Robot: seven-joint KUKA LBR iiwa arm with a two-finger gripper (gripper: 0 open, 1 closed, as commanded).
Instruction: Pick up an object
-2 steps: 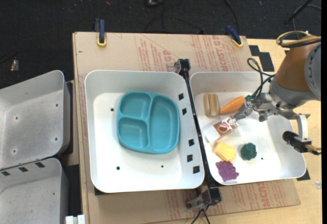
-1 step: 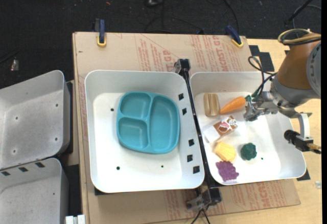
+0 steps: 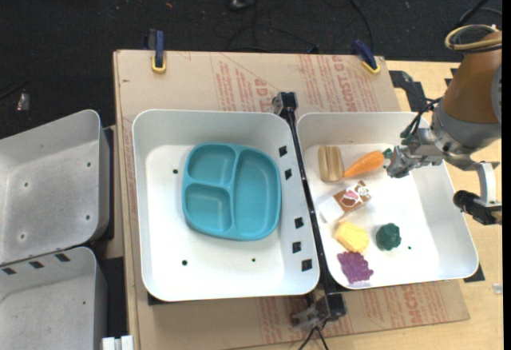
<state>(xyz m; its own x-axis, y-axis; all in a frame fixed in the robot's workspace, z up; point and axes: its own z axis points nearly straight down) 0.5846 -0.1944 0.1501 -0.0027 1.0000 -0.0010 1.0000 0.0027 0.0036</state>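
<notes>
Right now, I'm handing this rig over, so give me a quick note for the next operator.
Gripper: low over the right bin, at the carrot's green end; nothing seen between its fingers.
Right bin also has a bread piece, brown-and-white snack, corn, grapes and green broccoli.
Left bin holds the teal divided plate.
Done: nothing lifted.
Left: grasp and lift one item.

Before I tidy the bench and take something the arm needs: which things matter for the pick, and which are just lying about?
For the pick, all in the right bin:
end effector
carrot
bread
snack pack
corn
broccoli
grapes

Lying about:
blue divided tray in the left bin
blue clamps
spare white trays
</notes>
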